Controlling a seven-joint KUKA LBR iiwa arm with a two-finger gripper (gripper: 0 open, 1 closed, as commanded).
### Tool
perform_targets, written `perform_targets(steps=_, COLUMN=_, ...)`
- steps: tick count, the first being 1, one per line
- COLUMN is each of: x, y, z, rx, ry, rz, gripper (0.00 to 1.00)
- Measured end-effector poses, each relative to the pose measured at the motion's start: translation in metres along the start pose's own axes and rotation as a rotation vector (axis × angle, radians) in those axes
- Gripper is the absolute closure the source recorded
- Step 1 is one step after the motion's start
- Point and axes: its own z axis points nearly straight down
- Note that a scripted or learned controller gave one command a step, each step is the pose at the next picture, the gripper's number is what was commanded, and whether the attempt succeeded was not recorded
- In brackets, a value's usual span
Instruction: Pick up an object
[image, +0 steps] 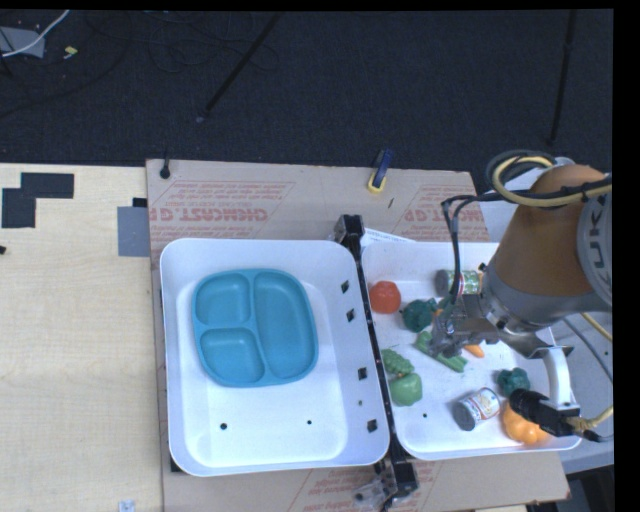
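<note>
Pale wooden bench (70, 330), two white bins. Reaching stage: end effector (450, 335) low in right bin (440, 435), seemingly over green toy pieces (440, 352); grip state impossible to tell. Next: settle squarely on one piece, close, lift. Red ball (385, 296) just left.

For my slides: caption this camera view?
KUKA arm's gripper lowered among toys in the right bin; blue plate in left bin.

blue divided plate (254, 327) in left bin (190, 420) | clamp (380, 171) on cardboard (250, 200)
</note>
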Motion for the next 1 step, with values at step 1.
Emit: perform_targets(steps=1, x=0.0579, y=-0.0179, z=-0.0100, rx=0.000, ry=0.000, rz=-0.002, gripper=1.00)
